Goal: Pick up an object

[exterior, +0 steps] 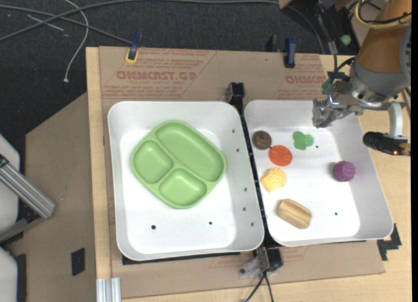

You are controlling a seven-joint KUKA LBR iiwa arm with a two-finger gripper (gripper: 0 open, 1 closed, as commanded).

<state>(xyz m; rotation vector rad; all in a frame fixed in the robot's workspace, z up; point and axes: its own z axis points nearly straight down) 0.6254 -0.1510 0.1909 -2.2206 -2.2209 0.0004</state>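
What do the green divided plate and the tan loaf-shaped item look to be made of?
Green divided plate: likely moulded plastic, with an even pale green colour, rounded compartment walls and a soft sheen. Tan loaf-shaped item: probably a plastic or rubber toy food, with a smooth, slightly glossy brown skin and a lighter end; the material is too small to tell for certain.

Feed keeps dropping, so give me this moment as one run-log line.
tool: over right bin far edge, nothing seen held | nearest: green piece | also: brown, orange, yellow, purple, tan | left bin: green tray
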